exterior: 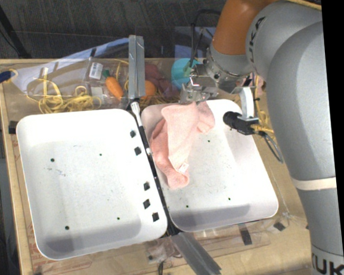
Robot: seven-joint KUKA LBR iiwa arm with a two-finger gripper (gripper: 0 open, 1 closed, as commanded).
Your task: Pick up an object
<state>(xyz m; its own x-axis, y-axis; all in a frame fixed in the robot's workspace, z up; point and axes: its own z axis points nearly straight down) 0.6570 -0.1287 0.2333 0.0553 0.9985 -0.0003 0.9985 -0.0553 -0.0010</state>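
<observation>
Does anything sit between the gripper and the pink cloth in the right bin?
Nothing visible does. The gripper is right at the far edge of the pink cloth, near the back wall of the right bin. No other object lies between them.

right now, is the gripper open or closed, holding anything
gripper: cannot be told; it is at the top edge of the pink cloth in the right bin

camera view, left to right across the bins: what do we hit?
left bin → pink cloth, lying in the right bin → arm
</observation>
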